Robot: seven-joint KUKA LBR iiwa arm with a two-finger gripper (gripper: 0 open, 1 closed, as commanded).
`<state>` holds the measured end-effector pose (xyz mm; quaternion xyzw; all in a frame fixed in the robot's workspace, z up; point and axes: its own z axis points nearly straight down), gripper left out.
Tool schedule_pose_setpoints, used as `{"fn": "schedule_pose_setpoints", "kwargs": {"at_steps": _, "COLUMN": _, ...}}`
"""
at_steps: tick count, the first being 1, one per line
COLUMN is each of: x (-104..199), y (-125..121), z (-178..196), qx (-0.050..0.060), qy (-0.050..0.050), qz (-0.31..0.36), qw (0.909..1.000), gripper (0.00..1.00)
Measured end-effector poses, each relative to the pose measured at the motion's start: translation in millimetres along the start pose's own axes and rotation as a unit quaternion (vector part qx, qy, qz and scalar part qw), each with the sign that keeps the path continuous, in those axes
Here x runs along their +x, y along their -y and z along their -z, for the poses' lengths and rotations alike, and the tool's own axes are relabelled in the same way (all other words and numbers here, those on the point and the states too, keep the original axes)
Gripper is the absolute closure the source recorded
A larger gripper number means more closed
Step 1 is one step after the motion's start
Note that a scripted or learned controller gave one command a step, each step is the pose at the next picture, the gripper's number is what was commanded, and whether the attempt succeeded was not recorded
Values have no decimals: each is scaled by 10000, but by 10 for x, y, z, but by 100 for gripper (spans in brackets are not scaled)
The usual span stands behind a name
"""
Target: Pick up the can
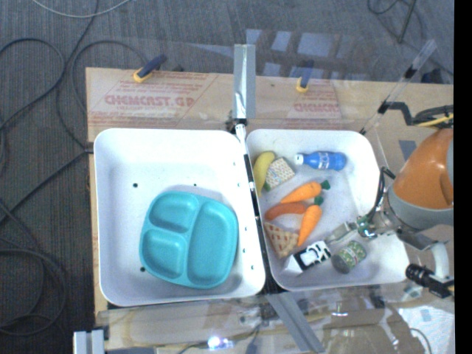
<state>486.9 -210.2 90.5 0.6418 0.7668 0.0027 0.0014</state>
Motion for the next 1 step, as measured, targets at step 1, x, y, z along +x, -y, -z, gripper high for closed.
{"fn": "schedule_pose_setpoints", "kwargs": {"at_steps": 1, "x": 67, "y": -21, "z": 0, "qx": -32, "qy": 48, "qz": -431, "qw": 9991, "gripper": 0}}
